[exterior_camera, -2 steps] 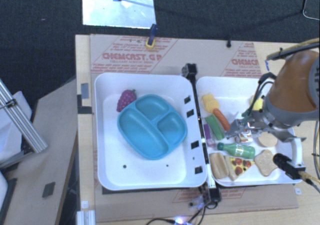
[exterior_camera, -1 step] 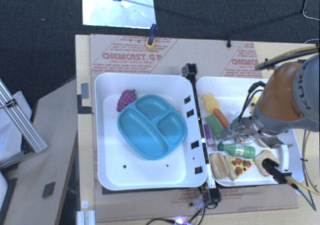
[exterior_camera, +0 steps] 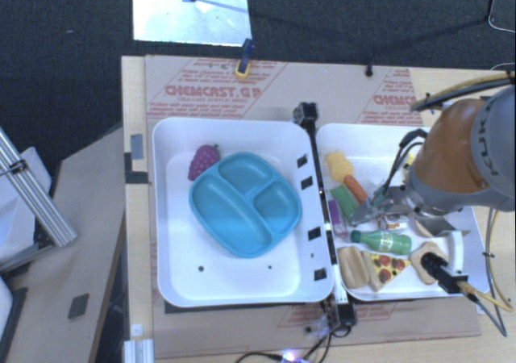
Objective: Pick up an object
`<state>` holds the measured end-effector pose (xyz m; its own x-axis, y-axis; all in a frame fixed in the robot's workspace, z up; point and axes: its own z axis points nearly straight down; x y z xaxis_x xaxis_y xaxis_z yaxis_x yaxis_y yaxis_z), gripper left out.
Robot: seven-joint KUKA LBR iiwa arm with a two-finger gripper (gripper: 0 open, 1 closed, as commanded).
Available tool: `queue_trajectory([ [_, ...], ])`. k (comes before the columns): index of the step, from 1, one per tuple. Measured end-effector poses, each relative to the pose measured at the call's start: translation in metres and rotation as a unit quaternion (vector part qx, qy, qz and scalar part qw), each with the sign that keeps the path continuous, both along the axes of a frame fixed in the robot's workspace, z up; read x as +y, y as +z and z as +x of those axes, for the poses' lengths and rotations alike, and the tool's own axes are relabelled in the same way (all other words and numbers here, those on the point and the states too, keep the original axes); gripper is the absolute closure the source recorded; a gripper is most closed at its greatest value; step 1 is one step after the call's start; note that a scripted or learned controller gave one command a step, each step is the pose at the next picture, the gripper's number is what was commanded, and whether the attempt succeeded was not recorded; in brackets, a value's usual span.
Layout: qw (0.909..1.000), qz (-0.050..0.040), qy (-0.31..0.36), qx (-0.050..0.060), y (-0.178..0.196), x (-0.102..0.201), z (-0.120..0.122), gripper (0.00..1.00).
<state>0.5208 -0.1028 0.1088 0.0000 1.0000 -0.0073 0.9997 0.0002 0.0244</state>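
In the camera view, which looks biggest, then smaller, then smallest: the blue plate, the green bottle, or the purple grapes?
1. Blue plate, by far the largest, in the left bin.
2. Green bottle, lying in the right bin.
3. Purple grapes.

The bottle and grapes look close in size, so their order is unsure.

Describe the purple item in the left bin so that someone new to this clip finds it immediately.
Start at the left shallow white bin, which holds a large turquoise divided plastic plate. Just off that plate's upper-left edge lies a small purple toy grape bunch. It is the bin's one purple, bumpy object.
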Motion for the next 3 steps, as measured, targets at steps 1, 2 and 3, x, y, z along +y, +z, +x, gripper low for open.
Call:
queue_trajectory([
  [1, 1.0, -0.0023, -0.001, -0.003, 0.011, -0.002, 0.001, 1.0],
  [2, 1.0, 0.0034, 0.002, 0.009, 0.069, 0.007, 0.0, 1.0],
  [3, 1.0, 0.003, 0.002, 0.009, 0.118, 0.007, 0.001, 1.0],
])
